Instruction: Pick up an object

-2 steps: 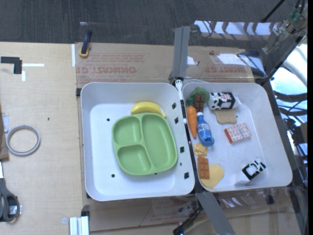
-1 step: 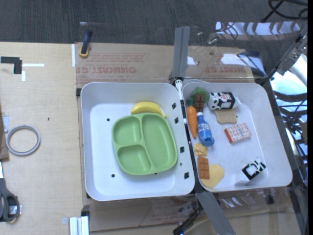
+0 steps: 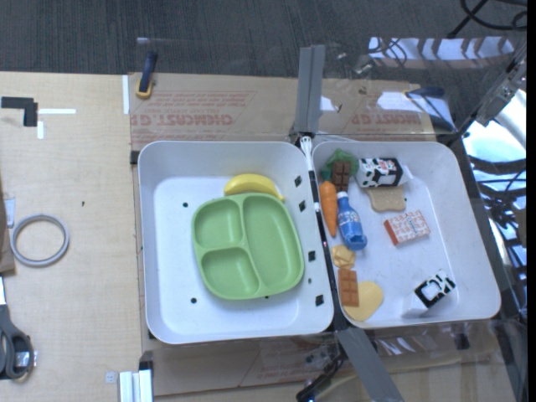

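— How are the jaws standing?
— I cannot tell.

— Then where are the objects for picking lying?
— Most are crowding the right white plastic bin (image 3: 469,193). An orange toy carrot (image 3: 329,208) and a blue bottle with a white label (image 3: 350,225) are lying side by side along its left wall. Beyond them a black-and-white cow-patterned carton (image 3: 379,172) is sitting next to a brown chocolate block (image 3: 340,172). A red-and-white patterned card (image 3: 407,226) is resting mid-bin, and a small black-and-white object (image 3: 435,290) is lying near the right corner.

— And the left white bin (image 3: 151,249)?
— A green three-compartment plastic plate (image 3: 249,246) is lying in it, with a yellow toy banana (image 3: 253,185) touching its far rim.

— Further out?
— A grey tape ring (image 3: 38,239) is lying on the wooden bench, well to the left.
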You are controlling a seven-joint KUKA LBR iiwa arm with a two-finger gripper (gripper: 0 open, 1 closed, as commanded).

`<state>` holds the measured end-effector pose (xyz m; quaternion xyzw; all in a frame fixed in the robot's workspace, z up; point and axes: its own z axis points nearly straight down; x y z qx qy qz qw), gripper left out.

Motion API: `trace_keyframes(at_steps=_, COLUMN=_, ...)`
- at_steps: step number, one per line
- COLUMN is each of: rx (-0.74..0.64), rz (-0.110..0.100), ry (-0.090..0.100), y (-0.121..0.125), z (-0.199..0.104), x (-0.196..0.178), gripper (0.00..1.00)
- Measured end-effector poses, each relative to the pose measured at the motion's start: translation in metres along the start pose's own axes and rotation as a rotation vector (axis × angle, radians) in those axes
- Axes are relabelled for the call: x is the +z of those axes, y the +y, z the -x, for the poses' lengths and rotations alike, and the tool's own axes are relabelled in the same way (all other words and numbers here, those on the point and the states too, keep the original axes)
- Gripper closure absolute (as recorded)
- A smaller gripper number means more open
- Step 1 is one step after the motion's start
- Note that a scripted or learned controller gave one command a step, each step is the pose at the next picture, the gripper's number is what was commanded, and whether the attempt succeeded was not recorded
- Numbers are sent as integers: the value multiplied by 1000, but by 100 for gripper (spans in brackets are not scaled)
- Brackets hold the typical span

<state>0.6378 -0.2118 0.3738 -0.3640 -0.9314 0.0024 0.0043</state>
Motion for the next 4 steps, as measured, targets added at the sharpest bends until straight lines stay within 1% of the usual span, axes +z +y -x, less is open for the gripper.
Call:
trace_keyframes(at_steps=3, rx=-4, rz=-11, ry=6, y=5, z=5, x=-14, gripper=100)
trace_keyframes(at_steps=4, rx=62, rz=3, ry=-2, y=-16, z=-29, x=63, gripper=100)
